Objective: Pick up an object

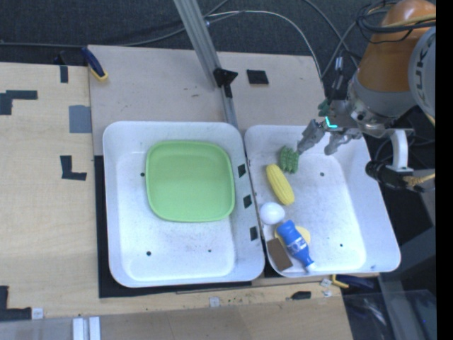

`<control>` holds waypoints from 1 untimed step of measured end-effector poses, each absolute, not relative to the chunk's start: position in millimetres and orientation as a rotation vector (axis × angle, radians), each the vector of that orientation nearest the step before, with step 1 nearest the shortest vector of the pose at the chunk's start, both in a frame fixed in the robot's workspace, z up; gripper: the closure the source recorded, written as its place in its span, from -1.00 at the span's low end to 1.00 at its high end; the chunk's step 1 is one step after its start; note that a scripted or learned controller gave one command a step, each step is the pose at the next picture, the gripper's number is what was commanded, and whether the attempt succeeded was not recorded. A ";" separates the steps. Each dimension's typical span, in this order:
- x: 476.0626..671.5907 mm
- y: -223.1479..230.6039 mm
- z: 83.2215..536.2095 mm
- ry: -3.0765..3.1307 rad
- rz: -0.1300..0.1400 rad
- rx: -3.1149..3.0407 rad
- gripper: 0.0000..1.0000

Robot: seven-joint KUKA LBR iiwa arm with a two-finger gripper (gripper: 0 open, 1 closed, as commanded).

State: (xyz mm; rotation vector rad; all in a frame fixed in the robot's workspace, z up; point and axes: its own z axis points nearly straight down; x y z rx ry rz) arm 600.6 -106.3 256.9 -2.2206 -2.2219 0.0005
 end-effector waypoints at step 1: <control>600.5 -106.3 256.8 -2.222 0.001 -2.220 -1.00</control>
